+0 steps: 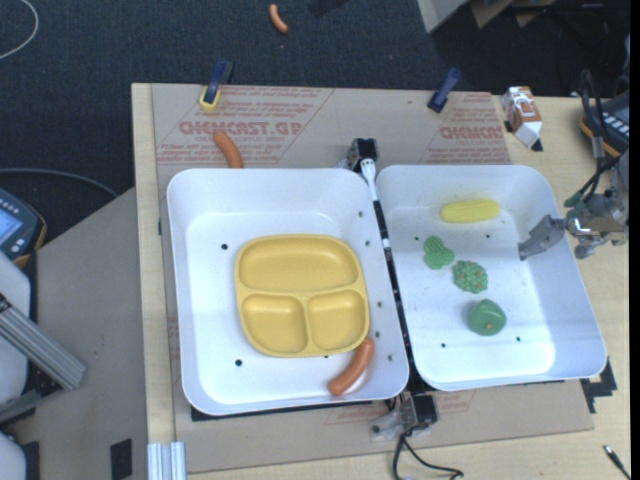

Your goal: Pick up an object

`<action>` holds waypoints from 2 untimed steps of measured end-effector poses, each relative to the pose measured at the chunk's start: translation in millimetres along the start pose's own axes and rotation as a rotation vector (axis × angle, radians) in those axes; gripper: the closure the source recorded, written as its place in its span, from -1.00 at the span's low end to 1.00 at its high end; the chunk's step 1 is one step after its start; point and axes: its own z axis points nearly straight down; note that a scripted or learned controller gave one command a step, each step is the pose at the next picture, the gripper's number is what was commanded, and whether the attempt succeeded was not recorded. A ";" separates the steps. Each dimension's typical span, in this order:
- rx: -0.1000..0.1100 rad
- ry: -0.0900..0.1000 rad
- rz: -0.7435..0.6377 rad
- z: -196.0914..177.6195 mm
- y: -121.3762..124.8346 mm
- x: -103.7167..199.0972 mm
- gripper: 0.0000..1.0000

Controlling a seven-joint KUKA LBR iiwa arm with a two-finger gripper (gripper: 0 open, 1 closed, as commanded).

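Two white bins side by side on the bench. Right bin [570,318] holds four items: corn [469,210] near its far edge; broccoli [437,253] and a second, paler floret [470,276] mid-bin; green pepper [486,317] toward the near edge. All lie loose on the floor, apart from one another.

Left bin [195,268] holds a yellow tray [300,294] with three compartments, nothing in them. A sausage [351,369] lies just beside the tray's near right corner, in the bin. Another sausage [228,149] sits on the cardboard behind the left bin.

Gripper [545,236] hangs at the right bin's right wall, toward the far side. One grey finger shows, angled in toward the bin; whether it is open or closed cannot be told from here. Nothing visible in it.

Progress: no object lifted. Judged early, the whole pick remains: choose a target, descend, close, raise. Corn and the florets lie nearest the gripper.
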 end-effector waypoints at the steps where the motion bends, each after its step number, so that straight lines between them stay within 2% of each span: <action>1: -0.001 0.000 0.000 43.0 1.5 -1.1 -1.00; 2: 0.002 0.001 0.001 104.7 -0.6 -7.1 -1.00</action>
